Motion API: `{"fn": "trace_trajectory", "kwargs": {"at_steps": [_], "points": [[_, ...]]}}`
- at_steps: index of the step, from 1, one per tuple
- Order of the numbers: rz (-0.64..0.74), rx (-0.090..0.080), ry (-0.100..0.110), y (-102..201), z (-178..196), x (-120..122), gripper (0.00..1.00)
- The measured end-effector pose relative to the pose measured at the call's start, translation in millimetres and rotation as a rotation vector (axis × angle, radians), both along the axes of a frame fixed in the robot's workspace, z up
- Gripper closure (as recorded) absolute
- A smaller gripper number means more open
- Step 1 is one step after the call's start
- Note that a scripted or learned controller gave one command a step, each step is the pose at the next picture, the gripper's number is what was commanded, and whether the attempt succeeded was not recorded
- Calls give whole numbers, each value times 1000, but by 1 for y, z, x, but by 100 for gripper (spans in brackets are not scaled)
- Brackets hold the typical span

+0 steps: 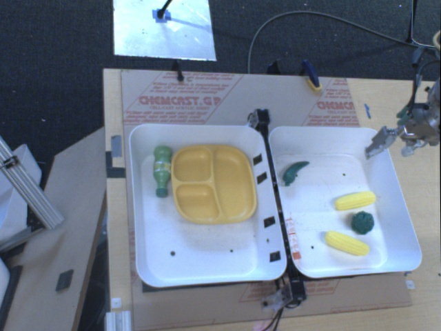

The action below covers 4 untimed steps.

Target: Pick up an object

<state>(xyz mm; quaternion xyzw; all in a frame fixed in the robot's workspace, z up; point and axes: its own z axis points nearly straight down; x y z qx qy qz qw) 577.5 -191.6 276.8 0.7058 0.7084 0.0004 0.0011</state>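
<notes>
Lowest in the right white plastic bin (396, 185) lies a yellow toy corn cob (346, 243), beside a dark green toy broccoli (362, 221) and a second cob (355, 200). Spread apart, all suit grasping. Metal pincer (391, 141) hovers released over the bin's far corner.

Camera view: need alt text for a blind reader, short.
Two shallow white bins sit side by side on a bench, with the gripper over the right bin's upper right rim, holding nothing. The right bin holds two corn cobs, a broccoli piece and a green pepper; the left bin holds a yellow divided plate beside a green bottle.
</notes>
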Motion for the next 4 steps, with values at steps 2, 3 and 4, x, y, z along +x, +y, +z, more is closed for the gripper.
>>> {"fn": "trace_trajectory", "kwargs": {"at_steps": [2, 3, 4], "points": [[-2, 1, 4, -5, -84, -4, 0], [-3, 2, 5, -1, -137, -14, 0], [-2, -1, -3, -2, -122, -12, 100]]}}
